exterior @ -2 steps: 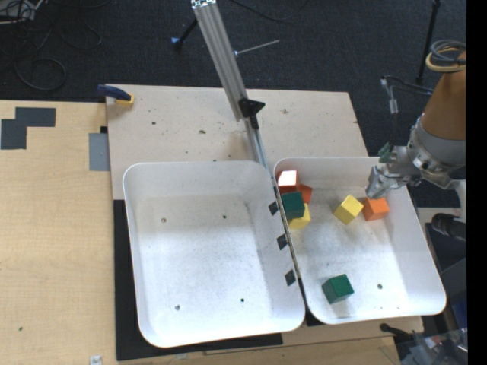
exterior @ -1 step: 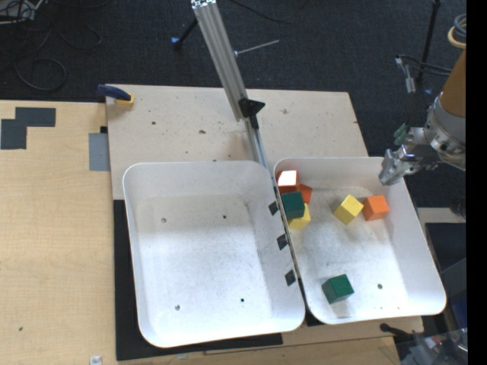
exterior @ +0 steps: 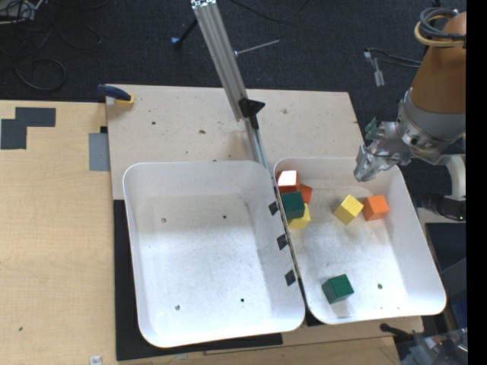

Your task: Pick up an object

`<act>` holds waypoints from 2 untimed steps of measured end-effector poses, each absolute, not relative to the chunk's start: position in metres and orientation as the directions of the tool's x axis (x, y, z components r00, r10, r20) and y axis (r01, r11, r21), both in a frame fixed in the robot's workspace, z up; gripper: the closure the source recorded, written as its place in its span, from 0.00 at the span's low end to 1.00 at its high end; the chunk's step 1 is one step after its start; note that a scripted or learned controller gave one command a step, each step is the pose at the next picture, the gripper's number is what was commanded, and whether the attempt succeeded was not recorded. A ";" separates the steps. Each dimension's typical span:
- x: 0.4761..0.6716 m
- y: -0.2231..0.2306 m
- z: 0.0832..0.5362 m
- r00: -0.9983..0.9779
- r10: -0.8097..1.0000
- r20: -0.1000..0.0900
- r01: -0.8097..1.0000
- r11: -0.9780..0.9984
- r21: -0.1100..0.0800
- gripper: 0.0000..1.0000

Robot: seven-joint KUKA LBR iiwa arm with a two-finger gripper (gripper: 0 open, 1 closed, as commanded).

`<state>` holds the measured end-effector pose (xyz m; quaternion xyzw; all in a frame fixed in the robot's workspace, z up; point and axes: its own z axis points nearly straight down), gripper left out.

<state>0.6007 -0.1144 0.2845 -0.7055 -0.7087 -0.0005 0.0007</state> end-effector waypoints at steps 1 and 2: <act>0.607 -0.061 0.263 -0.005 1.000 0.003 1.000 0.005 -0.005 1.00; 0.617 -0.013 0.245 -0.004 1.000 0.002 1.000 0.004 -0.006 1.00</act>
